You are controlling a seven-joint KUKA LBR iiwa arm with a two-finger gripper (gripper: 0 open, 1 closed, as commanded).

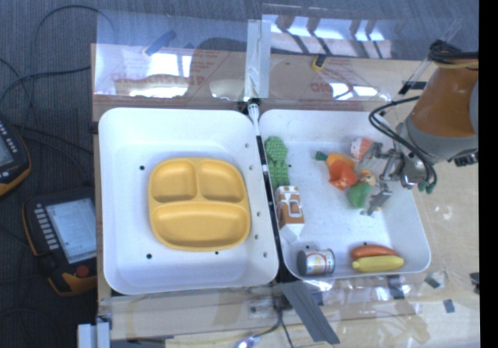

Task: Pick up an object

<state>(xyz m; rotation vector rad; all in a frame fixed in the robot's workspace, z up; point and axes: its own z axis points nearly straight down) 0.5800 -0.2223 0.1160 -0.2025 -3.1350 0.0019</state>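
Objects for picking lie in the right bin [420, 218], the one of two shallow white bins on the table [109, 109]. The left bin [117, 183] carries a yellow divided tray [200, 202], which is the largest thing and sits about in the middle of that bin. The arm [445, 109], grey with an orange band, comes in from the right and reaches over the right side of the right bin. Its gripper [383, 183] hangs low there, and the jaws stand apart with nothing between them.

In the right bin, a green knobbly toy [276, 154] lies along the left wall, toward the far side. Just nearer than it is a small brown and white carton [289, 206]. At the near edge a silver can [317, 262] lies on its side, and to its right a yellow banana [379, 263] touches a red-orange piece [372, 251] that lies just behind it. An orange-red toy [341, 170] is in the middle of the bin, just left of the gripper, with a small green piece [359, 195] beside it on the near side, close under the jaws.
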